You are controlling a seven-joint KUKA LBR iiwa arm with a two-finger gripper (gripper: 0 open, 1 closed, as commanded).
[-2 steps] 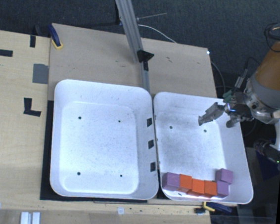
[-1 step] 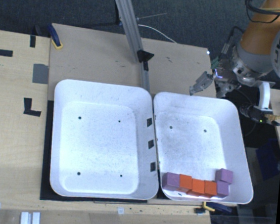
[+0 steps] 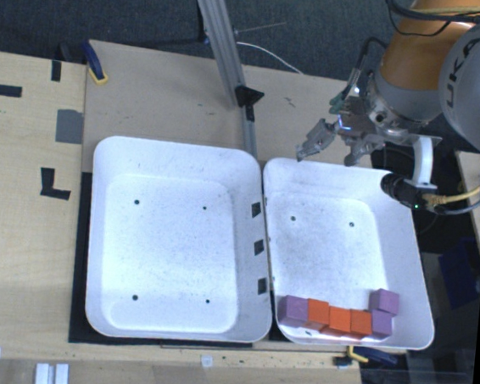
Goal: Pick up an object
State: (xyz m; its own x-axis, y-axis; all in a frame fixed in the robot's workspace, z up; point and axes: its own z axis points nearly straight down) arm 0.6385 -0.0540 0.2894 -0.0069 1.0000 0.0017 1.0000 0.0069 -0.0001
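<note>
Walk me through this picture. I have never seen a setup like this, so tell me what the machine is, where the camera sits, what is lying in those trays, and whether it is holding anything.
One camera looks down at a slant on a wooden bench. The grey and orange machine at upper right is a robot arm; its gripper, a two-finger claw, hangs above the far rim of the right bin, fingers spread, with nothing between them. Two shallow white bins sit side by side. In the right bin, small blocks line the near wall: a purple block, orange blocks, and two more purple blocks in the corner. The left bin sits beside it. A metal bar slants in from above.
</note>
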